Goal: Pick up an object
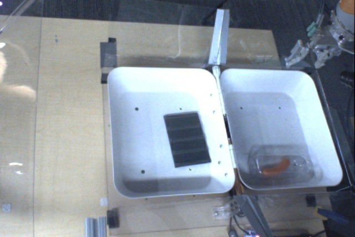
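Progress on the pick looks to be at its very start, judging from how things lie.

Camera view, looking down at a slant: the grey two-finger gripper [310, 54] hangs at the upper right, outside the far right corner of the right shallow white plastic bin [252, 81], above the dark floor rather than over either bin. Its pale fingers [294, 56] appear spread apart, and nothing sits between them, though they are small and somewhat blurred, so that reading is not certain. The orange band [348, 1] above the wrist shows at the frame's right edge.

Two candidate things lie untouched. A flat dark grey ribbed rectangular pad [187, 139] rests on the floor of the left shallow white plastic bin [130, 91], near its middle and turned slightly askew. A clear plastic container with something orange inside [278, 165] lies on its side in the right bin's near part, close to the front wall.

Nothing is lifted or gripped. All the work seems left: moving in over a bin, coming down on one of the things, closing on it and raising it. The clear container is nearer to the gripper's side.
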`<action>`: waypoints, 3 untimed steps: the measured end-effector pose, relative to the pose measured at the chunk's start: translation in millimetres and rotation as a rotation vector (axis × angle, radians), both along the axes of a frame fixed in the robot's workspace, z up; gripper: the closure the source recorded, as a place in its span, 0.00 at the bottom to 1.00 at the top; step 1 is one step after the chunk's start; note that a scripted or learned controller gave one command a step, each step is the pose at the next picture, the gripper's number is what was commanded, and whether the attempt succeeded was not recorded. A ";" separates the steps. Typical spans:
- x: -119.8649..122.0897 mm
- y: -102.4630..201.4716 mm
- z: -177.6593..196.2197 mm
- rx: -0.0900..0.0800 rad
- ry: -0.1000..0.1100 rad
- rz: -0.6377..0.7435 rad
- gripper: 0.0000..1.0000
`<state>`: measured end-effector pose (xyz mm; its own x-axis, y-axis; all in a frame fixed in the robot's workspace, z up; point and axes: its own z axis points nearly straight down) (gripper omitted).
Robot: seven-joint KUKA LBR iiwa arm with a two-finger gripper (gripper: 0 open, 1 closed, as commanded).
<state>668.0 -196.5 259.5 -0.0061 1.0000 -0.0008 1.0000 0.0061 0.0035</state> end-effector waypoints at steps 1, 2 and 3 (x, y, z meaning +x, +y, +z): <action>-78.6 37.2 -131.1 0.001 0.002 0.128 0.00; -100.2 106.6 -169.6 0.001 -0.009 0.114 0.00; 2.7 95.3 -172.5 0.000 -0.003 0.072 0.00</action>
<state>670.7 -101.3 87.0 -0.0783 0.9969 -0.0013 0.9969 0.0783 0.0061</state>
